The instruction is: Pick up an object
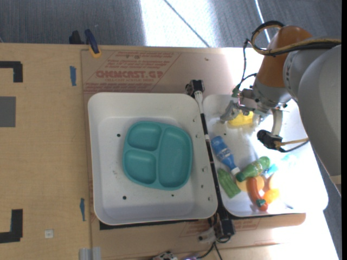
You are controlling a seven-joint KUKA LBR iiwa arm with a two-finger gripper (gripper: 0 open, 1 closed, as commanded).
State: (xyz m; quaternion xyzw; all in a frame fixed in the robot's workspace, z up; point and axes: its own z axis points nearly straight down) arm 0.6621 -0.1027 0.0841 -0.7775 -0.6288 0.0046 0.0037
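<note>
Camera view | gripper (238, 112) low in right bin (312, 172), at yellow object (241, 119) | grip: cannot tell

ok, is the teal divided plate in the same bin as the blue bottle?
No. The teal three-compartment plastic plate lies in the left white bin, while the small blue bottle lies in the right white bin.

yellow object (240, 119) partly hidden under hand (242, 111), arm (320, 85) cut off at right edge
</note>
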